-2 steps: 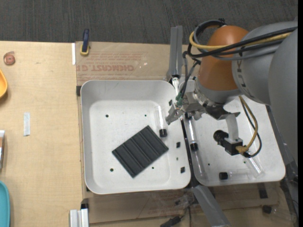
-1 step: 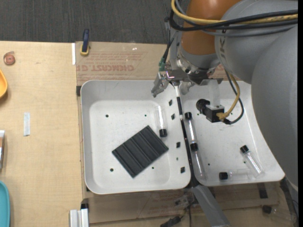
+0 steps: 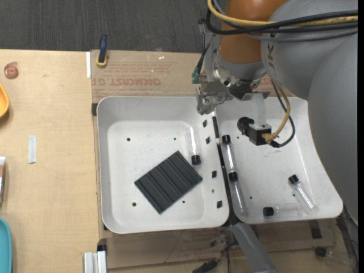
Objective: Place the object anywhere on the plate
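Over the far end of the rim shared by both bins: claw [image 3: 205, 107], hung from the grey arm [image 3: 318, 50] with its orange band [image 3: 250, 16]; whether apart or together cannot be told from this angle.
Left bin [image 3: 122, 152]: white, shallow; holds the plate and one tube.
Plate [image 3: 168, 182]: dark grey, rectangular, ridged lengthwise; lies flat and skewed on the left bin's floor, toward its near right.
Short tube [image 3: 193, 144]: clear, with a black cap at its near end; lies along the left bin's right wall, cap just beside the plate's far right edge.
Right bin [image 3: 267, 169]: white, shallow; holds the other tubes.
Long tube [image 3: 231, 172]: clear with black collars; lies along the shared rim, nearer than the claw; one piece or two cannot be told.
Corner tube [image 3: 301, 191]: clear, black cap at its far end; slanted, near the right wall.
Front tube [image 3: 281, 211]: clear, black cap at its left end; lies along the near wall.
Object for the plate: which tube is meant cannot be told; all rest on bin floors.
Desk [image 3: 51, 198]: pale wood, left of the bins; carries a small white strip [image 3: 32, 149].
Cardboard sheet [image 3: 136, 75]: behind the left bin, red lettering; blue-handled clamp [image 3: 103, 49] at its far left corner.
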Tool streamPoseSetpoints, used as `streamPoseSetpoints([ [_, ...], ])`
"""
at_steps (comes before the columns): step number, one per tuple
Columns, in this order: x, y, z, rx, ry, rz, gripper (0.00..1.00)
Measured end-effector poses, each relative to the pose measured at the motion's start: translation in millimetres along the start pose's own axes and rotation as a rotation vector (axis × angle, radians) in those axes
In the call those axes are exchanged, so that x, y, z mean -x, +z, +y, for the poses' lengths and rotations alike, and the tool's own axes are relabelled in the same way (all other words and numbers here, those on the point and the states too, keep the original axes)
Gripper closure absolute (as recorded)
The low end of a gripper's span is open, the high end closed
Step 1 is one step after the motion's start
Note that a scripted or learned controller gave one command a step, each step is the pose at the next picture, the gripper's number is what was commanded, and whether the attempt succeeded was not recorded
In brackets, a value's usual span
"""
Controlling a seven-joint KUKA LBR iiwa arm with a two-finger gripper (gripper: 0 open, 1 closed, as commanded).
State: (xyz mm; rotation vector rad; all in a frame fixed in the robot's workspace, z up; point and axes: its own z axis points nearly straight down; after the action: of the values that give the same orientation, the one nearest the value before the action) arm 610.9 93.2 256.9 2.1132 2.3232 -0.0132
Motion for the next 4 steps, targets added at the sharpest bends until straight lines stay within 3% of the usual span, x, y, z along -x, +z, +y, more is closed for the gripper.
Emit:
streamPoseSetpoints([
  [1, 5.3, -59.9, -32.5, 0.004, -0.077, 0.003, 1.00],
  [2, -7.2, -129.8, -87.2, 0.005, -0.373, 0.003, 1.00],
  [3, -32.9, -173.0, -97.3, 0.007, -0.641, 0.002, 1.00],
  [4, -101.6, -183.9, -45.5, 0.007, -0.771, 0.002, 1.00],
])
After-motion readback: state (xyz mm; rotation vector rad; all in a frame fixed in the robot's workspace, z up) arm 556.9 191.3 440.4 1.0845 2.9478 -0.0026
